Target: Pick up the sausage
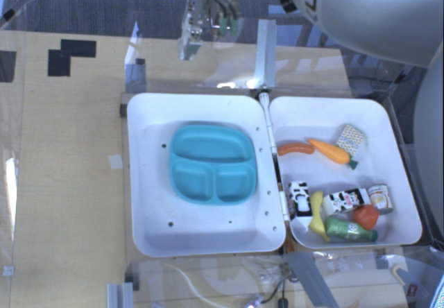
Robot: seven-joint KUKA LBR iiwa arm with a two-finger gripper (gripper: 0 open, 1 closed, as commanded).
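Over in the right bin, the sausage lies crosswise, one end touching the carrot; the gripper hangs empty, its opening unclear.

Black capital letters "UK", part of a larger brand name cut off by the frame's top edge, stand on the grey arm, to the right of the gripper. Printing on the small cartons and can in the bin below is too small to read.
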